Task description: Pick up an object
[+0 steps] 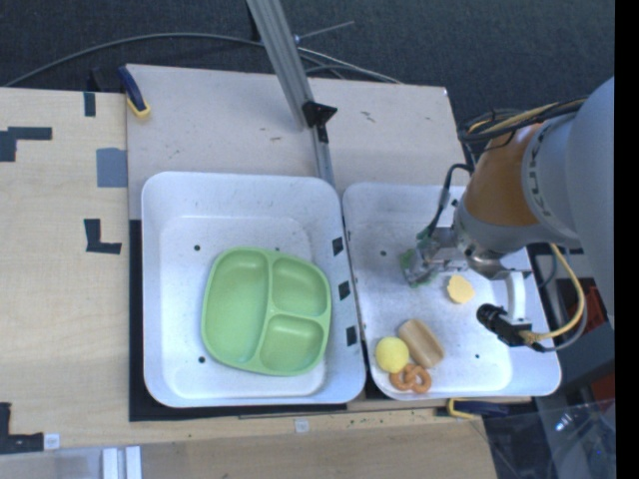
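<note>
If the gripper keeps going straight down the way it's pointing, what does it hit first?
Most likely the small green object just under the gripper in the right bin. Depth is hard to judge from above; if it misses that, it meets the bin floor. The yellow piece lies off to the side.

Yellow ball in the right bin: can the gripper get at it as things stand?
Probably yes. The ball lies open from above at the right bin's near edge, though the hot dog and pretzel crowd it. The gripper is farther back in that bin.
</note>
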